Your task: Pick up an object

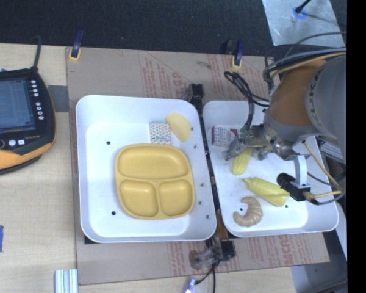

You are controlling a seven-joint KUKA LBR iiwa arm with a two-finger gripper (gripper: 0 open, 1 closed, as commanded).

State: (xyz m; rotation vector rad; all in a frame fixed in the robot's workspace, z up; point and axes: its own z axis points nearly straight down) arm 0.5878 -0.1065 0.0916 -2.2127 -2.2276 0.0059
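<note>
**Gripper was right over the corn, grab not confirmed**

Was standing by the bench for this one. Arm came in from the right w/ the gripper (249,144) low in the right bin (317,224), right at the top end of the little toy corn cob (241,161). Couldn't tell if it was spread or closed, too much cable and metal in the way, so not calling it a grab.

Corn lay tilted near the bin's left wall, just beside a small printed packet (222,135). Looked like light hollow plastic imo, stiff, bumpy surface so prob decent friction. Best hold would've been across the narrow middle, not the tapered tip, which could squirt out.

Other stuff in that bin: yellow squeeze bottle (266,190) (smooth, rounder, prob slipperier) and a croissant (249,212) near the front. Left bin (91,163) had a yellow divided plate (154,180), a pale yellow piece (178,126) and another packet (160,133).
</note>
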